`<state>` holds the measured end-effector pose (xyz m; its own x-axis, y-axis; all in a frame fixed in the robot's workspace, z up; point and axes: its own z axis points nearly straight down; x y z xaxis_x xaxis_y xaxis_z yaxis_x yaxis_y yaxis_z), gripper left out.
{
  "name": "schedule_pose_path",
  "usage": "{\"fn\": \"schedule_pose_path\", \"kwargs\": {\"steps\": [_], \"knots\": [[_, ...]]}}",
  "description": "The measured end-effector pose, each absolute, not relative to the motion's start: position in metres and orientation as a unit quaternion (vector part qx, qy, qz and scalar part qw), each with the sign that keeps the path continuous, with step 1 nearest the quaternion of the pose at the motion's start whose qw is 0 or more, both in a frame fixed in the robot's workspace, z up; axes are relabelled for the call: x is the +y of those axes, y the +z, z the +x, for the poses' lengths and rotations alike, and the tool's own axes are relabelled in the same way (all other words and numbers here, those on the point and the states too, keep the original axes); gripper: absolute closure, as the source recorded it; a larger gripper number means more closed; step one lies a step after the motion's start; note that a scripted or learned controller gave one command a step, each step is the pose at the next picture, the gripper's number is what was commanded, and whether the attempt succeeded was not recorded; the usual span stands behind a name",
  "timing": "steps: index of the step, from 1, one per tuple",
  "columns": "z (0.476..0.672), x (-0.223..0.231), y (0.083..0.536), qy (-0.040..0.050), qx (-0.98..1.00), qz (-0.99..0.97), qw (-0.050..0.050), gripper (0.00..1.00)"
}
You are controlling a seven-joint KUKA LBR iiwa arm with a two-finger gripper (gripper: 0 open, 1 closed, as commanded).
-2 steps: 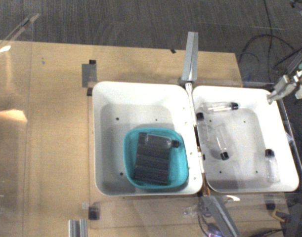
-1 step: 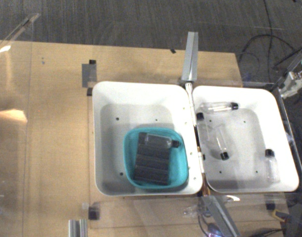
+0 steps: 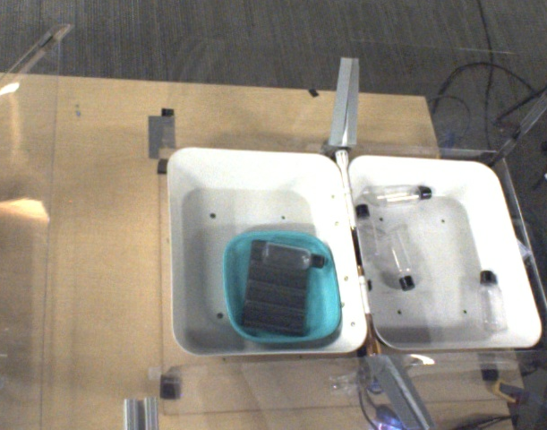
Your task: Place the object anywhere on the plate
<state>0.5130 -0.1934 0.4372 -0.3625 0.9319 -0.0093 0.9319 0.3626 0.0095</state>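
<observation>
Two white bins sit side by side on a wooden bench (image 3: 76, 240): left bin (image 3: 188, 240) at 9 o'clock, right bin (image 3: 510, 231) at 3 o'clock.

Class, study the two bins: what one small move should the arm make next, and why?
Probably reach into the right bin for a clear bottle, likely the one near its middle, which lies apart from the walls. One bottle already rests on the teal plate in the left bin; three remain.

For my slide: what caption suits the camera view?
Clear bottle lies on teal plate in left bin; more bottles in right bin.
</observation>
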Motion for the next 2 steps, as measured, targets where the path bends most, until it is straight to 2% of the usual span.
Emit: {"fn": "schedule_pose_path", "kwargs": {"steps": [1,2], "knots": [[0.489,-0.205,0.437,0.0014,0.813,0.582,0.006,1.0],[0.551,-0.205,0.377,0.0009,0.84,0.543,0.004,1.0]]}}
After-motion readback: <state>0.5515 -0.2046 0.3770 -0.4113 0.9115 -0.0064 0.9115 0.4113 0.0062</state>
